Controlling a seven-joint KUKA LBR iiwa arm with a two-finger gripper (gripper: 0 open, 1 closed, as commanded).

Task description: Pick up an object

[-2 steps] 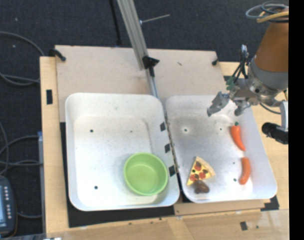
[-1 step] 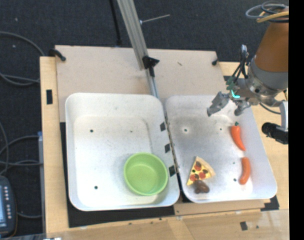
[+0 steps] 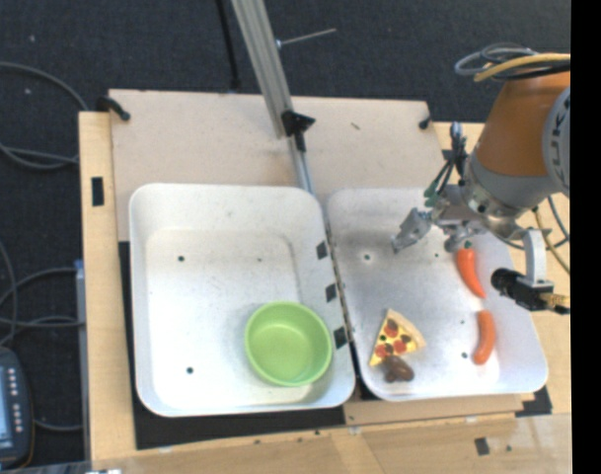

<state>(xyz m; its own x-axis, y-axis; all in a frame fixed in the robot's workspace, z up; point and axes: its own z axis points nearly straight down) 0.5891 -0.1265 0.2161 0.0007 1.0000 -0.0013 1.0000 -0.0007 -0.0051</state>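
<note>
On the desk (image 3: 201, 136), the left white bin (image 3: 182, 235) holds a green plastic bowl (image 3: 288, 343) near its front right corner. The right white bin (image 3: 379, 225) holds a toy pizza slice (image 3: 397, 339) at front, two orange toy sausages (image 3: 469, 271) (image 3: 485, 337) rightward.

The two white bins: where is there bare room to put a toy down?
The left white bin is bare across its upper half and left side, above and left of the round green plastic bowl. The right white bin is bare along its left side, above the toy pizza slice. Its right side is crowded: gripper, two orange toy sausages.
</note>
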